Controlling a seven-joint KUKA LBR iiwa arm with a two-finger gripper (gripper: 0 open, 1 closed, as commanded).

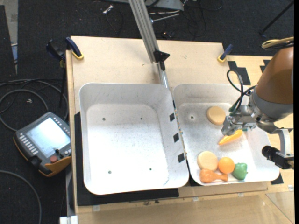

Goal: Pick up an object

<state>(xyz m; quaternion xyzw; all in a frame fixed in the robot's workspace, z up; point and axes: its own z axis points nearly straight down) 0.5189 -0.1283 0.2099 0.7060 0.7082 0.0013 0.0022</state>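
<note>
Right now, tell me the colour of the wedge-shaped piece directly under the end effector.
Yellow-orange; the wedge-shaped piece shows best in the camera view, in the right bin.

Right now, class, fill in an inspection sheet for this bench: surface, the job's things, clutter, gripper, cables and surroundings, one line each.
Surface: wooden bench bearing a left bin and a right bin, both shallow and white.
Job's things: all in the right bin: tan disc, yellow-orange wedge, cream round piece, orange ball, green piece, orange gourd shape.
Clutter: yellow-tipped clamps at the bench's back corners.
Gripper: gripper sits low over the wedge; grasp cannot be told.
Cables: black cables on the floor at left.
Surroundings: teach pendant on the floor, metal pole behind the bins.
</note>
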